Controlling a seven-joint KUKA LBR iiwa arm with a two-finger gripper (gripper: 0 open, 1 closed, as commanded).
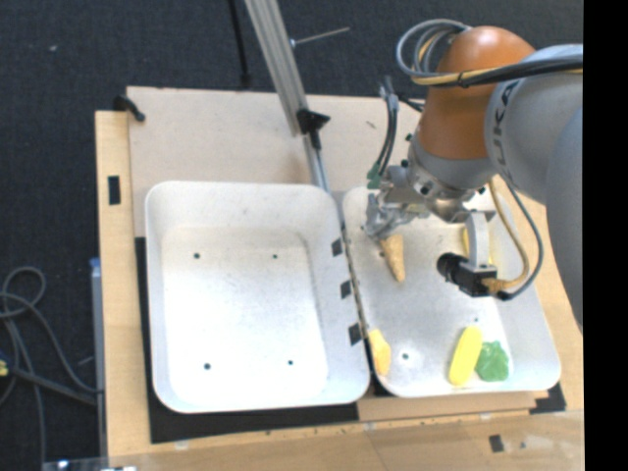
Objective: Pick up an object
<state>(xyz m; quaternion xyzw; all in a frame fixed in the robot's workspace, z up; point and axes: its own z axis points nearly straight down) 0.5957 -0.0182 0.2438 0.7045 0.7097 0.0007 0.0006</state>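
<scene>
My gripper (pixel 378 226) hangs over the upper left part of the right bin (pixel 422 376), close to its left wall. A tan cone-shaped object (pixel 393 257) lies just below and right of the gripper tips, apart from them as far as I can see. A small yellow piece (pixel 379 350) lies by the bin's left wall near the front. A yellow cylinder (pixel 465 354) and a green object (pixel 493 360) lie side by side at the front right of the same bin.
The left bin (pixel 172 263) sits beside the right one, their walls touching along the middle. A slanted metal pole (pixel 285 72) rises from behind the bins. The wooden bench edge (pixel 113 263) runs along the left.
</scene>
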